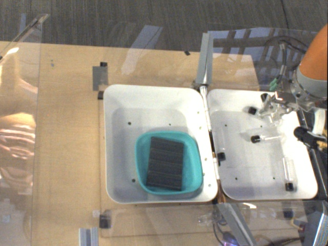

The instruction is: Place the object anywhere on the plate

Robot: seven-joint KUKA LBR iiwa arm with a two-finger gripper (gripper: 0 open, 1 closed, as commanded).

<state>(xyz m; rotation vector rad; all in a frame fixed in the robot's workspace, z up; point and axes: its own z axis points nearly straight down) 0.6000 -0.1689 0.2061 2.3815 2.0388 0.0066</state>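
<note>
Wooden bench [61,152]; dark block [165,163] lies within teal plate [192,160]; end effector [274,106] grip state unclear.

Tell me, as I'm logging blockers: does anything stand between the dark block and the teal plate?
Nothing visible does: the dark block already lies on the teal plate in the left bin. The gripper is over the right bin.

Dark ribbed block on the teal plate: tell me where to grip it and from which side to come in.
The dark ribbed block lies flat on the teal plate in the left bin, long axis running near to far. Probably best to come straight down from above and close across its two long side edges, near the middle. The plate's raised rim likely blocks a sideways approach.
</note>
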